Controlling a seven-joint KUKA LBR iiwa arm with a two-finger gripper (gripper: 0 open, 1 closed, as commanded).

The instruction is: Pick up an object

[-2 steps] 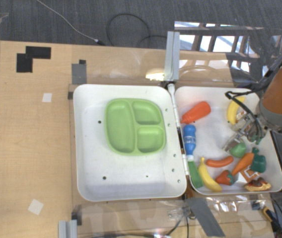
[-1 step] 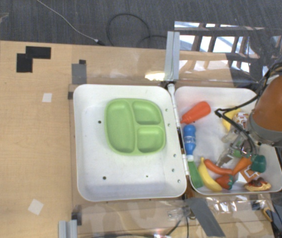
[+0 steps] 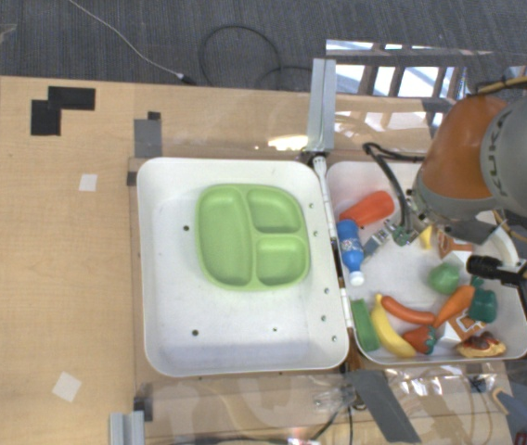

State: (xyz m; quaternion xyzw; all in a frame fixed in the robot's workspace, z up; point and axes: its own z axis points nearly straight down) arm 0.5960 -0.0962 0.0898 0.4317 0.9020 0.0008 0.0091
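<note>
A blue plastic bottle with a white cap lies tilted along the left wall of the right bin, right of frame centre. Above it rests an orange-red cylinder. Lower right, a yellow toy banana lies beside a green block, a red sausage-like piece, an orange carrot and a green pepper-like lump.

Matt green plastic tray in glossy white bin on pale wood bench.
</note>
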